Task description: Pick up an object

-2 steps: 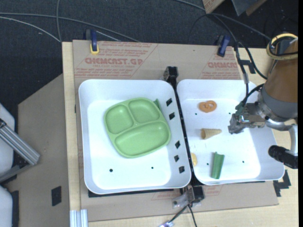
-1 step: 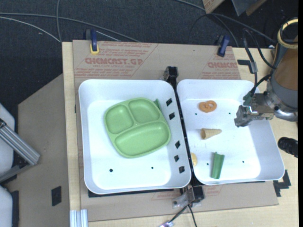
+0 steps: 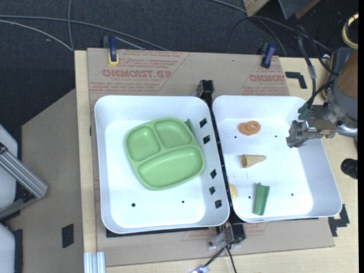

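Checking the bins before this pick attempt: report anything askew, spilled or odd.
Nothing spilled or damaged. The green divided plate sits rotated in the left bin. A small yellow piece lies tight against the right bin's left wall, an awkward spot for the pincer.

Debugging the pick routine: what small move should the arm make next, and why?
Probably shift the gripper leftward over the small orange round piece. The gripper sits at the right white bin's right edge, apart from every item, and that piece lies nearest, roughly level with it.
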Controlling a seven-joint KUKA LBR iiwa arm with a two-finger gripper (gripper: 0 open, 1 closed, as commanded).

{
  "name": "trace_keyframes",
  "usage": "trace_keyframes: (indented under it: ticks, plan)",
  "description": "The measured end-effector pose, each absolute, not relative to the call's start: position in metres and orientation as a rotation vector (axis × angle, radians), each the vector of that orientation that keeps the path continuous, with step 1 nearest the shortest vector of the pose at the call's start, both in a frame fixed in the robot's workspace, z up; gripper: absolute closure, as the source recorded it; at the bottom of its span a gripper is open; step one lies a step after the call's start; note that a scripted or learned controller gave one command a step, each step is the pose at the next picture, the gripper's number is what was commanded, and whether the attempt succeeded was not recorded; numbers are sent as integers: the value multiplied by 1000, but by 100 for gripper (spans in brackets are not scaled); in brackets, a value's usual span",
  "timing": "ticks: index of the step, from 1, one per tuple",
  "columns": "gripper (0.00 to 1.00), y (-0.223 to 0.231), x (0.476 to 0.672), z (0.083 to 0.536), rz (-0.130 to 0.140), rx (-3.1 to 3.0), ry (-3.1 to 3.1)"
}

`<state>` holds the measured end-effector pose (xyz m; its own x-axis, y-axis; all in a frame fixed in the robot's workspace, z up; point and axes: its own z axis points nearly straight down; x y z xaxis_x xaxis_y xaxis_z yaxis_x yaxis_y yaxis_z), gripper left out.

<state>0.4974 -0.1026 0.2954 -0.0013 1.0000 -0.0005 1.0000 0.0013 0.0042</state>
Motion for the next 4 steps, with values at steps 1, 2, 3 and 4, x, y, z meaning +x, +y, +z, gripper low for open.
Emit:
trace_keyframes:
  ticks: [1,2,3,4]
  plan:
    - [100,-58,527,275,2,2215,2227]
    - [100,-1,547,266,4,2214,2229]
    - [100,48,580,265,5,2214,2227]
    - [100,90,597,247,2,2216,2227]
